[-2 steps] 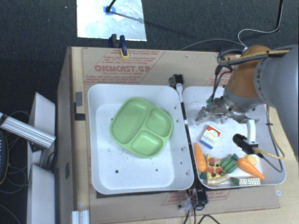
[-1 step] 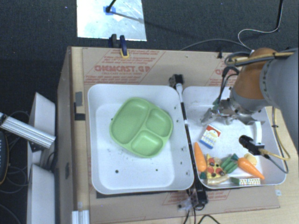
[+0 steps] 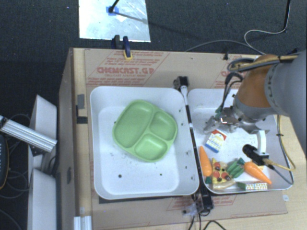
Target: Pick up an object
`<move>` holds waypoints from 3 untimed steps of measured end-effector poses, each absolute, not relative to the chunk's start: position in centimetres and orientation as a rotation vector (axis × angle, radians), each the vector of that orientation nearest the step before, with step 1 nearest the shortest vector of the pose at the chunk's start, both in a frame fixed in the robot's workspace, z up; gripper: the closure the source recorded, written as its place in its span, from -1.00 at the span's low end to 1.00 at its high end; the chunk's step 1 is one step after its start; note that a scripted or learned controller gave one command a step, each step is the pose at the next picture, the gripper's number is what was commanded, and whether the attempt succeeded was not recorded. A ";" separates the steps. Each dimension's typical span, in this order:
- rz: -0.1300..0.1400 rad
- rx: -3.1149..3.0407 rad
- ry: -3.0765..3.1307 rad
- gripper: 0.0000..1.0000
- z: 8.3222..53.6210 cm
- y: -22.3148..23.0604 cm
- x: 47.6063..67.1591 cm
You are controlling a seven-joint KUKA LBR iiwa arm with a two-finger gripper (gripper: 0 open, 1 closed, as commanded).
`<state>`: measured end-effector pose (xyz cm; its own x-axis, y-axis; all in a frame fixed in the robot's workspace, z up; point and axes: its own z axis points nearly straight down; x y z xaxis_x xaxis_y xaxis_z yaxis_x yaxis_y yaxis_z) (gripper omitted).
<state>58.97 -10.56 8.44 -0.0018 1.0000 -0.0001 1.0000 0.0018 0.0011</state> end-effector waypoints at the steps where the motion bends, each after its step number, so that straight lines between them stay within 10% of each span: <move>1: 0.003 2.217 2.223 1.00 9.5 -10.6 59.1; 2: 0.003 2.217 2.223 -1.00 9.5 -10.6 59.1; 3: -0.001 2.221 2.222 -1.00 8.4 -12.9 52.9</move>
